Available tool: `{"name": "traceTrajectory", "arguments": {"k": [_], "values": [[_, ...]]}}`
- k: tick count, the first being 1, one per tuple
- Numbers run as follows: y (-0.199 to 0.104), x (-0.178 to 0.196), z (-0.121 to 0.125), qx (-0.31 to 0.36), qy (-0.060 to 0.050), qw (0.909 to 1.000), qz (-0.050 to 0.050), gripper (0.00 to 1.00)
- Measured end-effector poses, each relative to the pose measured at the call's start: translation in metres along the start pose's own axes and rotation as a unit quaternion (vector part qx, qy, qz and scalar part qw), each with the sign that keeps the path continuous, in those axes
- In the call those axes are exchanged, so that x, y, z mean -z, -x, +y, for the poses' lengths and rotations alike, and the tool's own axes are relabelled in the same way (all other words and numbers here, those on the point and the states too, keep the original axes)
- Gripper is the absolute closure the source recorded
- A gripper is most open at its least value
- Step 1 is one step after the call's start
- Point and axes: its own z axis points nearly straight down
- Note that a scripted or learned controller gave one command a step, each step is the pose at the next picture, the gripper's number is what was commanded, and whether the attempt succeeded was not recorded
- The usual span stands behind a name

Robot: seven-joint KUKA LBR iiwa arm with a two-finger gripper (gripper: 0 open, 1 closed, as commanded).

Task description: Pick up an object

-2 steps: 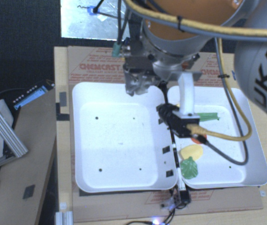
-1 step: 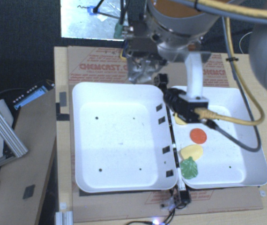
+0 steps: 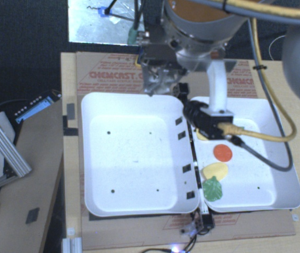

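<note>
Three small objects lie in the right bin [image 3: 276, 183] near its left wall: an orange-red disc [image 3: 223, 152], a yellow lump [image 3: 215, 171] just below it, and a green leafy piece [image 3: 212, 189] nearest the front. A bit of another yellow thing [image 3: 202, 136] peeks out beside the arm's black fitting. My gripper [image 3: 159, 84] hangs over the back edge of the left bin [image 3: 134, 157], well apart from these objects, with nothing seen in it.
The two white bins sit side by side on a cardboard sheet [image 3: 108, 70], joined by black clips [image 3: 187, 168] along the divider. A yellow cable [image 3: 260, 136] crosses the right bin's back. A metal frame [image 3: 2, 152] stands at the left.
</note>
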Motion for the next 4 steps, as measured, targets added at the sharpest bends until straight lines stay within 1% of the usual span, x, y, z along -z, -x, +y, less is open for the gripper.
{"name": "traceTrajectory", "arguments": {"k": [4], "values": [[0.0001,0.0,0.0,0.0,0.0,1.0,0.0,1.0]]}}
